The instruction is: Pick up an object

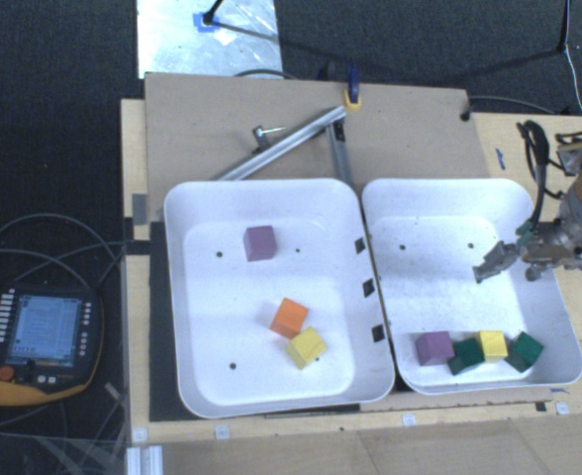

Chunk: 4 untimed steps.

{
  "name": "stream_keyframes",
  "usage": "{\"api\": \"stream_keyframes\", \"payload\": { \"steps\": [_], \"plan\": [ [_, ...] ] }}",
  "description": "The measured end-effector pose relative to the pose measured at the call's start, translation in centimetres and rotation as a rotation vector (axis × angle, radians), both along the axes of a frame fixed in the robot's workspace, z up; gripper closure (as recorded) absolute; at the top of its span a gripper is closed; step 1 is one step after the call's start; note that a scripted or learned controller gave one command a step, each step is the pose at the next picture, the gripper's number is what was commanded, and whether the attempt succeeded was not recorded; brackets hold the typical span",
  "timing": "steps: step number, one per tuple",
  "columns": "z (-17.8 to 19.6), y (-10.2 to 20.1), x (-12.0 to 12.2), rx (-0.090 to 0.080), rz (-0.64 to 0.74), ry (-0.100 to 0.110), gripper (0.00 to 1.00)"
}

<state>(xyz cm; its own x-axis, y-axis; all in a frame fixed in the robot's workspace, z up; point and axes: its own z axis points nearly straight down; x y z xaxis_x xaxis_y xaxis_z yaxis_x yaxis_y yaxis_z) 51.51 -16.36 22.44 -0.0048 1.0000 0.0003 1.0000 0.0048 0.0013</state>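
My gripper [510,269] hangs over the right side of the right bin [439,206], open, with nothing between its fingers. Along that bin's front edge lie a purple cube [434,346], a dark green block [464,355], a small yellow cube [493,343] and a second green block [525,348], all packed close together below the gripper. The left bin [202,216] holds a purple cube [259,242] near its back. An orange cube [289,317] and a yellow cube [307,347] sit touching near its front.
A metal bar [286,142] lies slantwise on the brown board behind the bins. A teach pendant [36,341] with its cables rests on the floor at the left. Cables run along the arm at the right edge.
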Motion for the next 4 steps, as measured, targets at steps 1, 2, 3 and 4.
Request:
{"api": "stream_keyframes", "payload": {
  "steps": [1,2,3,4],
  "plan": [
    [0.0,0.0,0.0,0.000,-0.001,-0.001,0.00],
    [-5.4,0.4,-0.9,0.001,-0.003,0.005,0.00],
    [-10.1,0.0,-0.2,0.000,-0.002,0.004,0.00],
    [-13.6,0.0,-0.2,0.000,-0.002,0.003,0.00]
  ]
}}
